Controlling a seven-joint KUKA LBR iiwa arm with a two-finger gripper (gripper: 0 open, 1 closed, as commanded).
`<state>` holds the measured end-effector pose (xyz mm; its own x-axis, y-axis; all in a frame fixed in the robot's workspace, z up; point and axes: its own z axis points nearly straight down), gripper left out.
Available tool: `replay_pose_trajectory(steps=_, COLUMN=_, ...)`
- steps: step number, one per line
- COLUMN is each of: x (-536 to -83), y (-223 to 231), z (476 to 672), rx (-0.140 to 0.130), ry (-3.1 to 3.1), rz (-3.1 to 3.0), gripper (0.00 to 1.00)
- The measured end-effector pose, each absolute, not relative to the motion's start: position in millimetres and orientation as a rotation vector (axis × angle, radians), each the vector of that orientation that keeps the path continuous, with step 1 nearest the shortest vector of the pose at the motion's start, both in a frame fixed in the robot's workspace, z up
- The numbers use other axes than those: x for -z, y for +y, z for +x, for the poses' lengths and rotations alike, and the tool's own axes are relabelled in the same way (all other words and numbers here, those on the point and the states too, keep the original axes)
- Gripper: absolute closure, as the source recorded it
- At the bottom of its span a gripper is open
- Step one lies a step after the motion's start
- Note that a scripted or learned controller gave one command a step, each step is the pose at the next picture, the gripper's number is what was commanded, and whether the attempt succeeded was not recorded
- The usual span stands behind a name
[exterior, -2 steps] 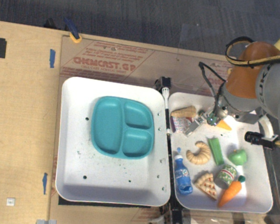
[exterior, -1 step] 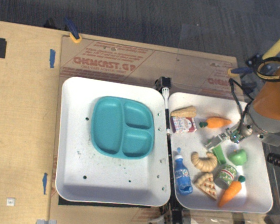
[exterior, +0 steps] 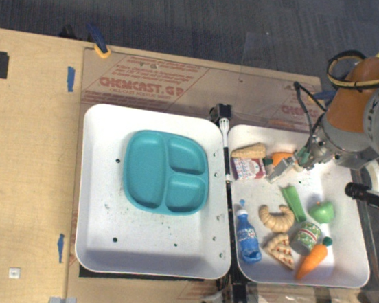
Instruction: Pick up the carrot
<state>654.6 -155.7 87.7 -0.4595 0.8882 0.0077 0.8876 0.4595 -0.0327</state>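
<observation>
The carrot (exterior: 311,260) is orange with a small green top. It lies at the front right of the right bin (exterior: 353,273), next to a green can (exterior: 306,235). My gripper (exterior: 289,164) hangs low over the back of the same bin, well behind the carrot. It is close to a small orange item (exterior: 282,155) and a red-and-white packet (exterior: 247,167). The carrot lies free, far from the gripper.
The right bin also holds a bread roll (exterior: 248,150), a green stick (exterior: 294,201), a green round fruit (exterior: 322,213), a croissant (exterior: 276,216), a blue bottle (exterior: 246,235) and a wedge of pastry (exterior: 280,249). A teal divided plate (exterior: 168,172) sits in the left bin (exterior: 96,225).
</observation>
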Motion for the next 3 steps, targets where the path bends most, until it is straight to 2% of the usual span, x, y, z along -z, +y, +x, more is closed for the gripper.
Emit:
replay_pose_trajectory(steps=1, x=-87.3, y=-139.5, z=659.8, rx=-0.039, ry=-2.381, rz=-2.03, gripper=0.0)
replay_pose_trajectory(steps=2, x=-95.9, y=-139.4, z=658.4, rx=-0.051, ry=-2.383, rz=-2.022, gripper=1.0)
replay_pose_trajectory(steps=3, x=-94.3, y=-138.6, z=657.3, rx=-0.054, ry=-2.379, rz=-2.019, gripper=0.0)
